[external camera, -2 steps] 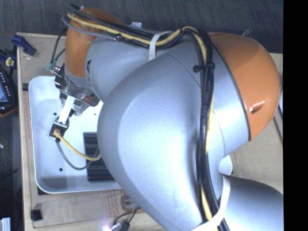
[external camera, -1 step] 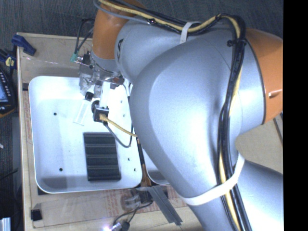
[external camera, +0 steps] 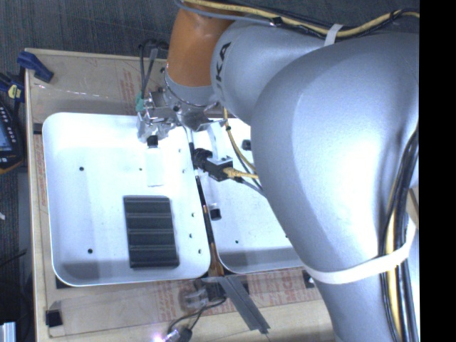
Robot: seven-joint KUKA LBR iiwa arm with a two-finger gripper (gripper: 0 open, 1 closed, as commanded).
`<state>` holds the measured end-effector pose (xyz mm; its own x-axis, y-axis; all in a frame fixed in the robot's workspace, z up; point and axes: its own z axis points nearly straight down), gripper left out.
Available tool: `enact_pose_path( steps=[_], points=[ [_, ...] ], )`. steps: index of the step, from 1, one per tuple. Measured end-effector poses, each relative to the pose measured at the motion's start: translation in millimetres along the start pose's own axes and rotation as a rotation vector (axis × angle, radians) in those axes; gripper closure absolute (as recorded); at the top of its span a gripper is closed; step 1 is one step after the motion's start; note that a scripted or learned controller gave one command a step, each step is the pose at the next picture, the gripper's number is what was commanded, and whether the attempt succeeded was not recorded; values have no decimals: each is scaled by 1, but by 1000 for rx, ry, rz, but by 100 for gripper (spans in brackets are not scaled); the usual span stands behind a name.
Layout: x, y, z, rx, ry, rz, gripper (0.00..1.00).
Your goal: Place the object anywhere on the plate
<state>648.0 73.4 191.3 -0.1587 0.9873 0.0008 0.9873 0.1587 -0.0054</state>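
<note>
Two white bins sit side by side; the gripper (external camera: 152,135), finger state unclear, hovers over the left bin (external camera: 64,184) and should descend squarely above the dark ridged plate (external camera: 150,231).

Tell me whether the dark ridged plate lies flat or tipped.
Flat. The dark ridged plate rests on the floor of the left bin, its whole ribbed top facing the camera, no edge lifted.

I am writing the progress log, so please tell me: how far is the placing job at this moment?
Done: nothing visibly placed; the dark ribbed plate in the left bin carries nothing. In hand: the tool hovers over that bin's far part, above a small pale object; holding is unclear. Left: getting it onto the plate.
</note>
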Motion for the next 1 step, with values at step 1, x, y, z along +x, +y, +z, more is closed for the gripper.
enact_pose_path(
  steps=[1],
  points=[
    [55, -73, 51, 2, -1, 253, 100]
  ],
)
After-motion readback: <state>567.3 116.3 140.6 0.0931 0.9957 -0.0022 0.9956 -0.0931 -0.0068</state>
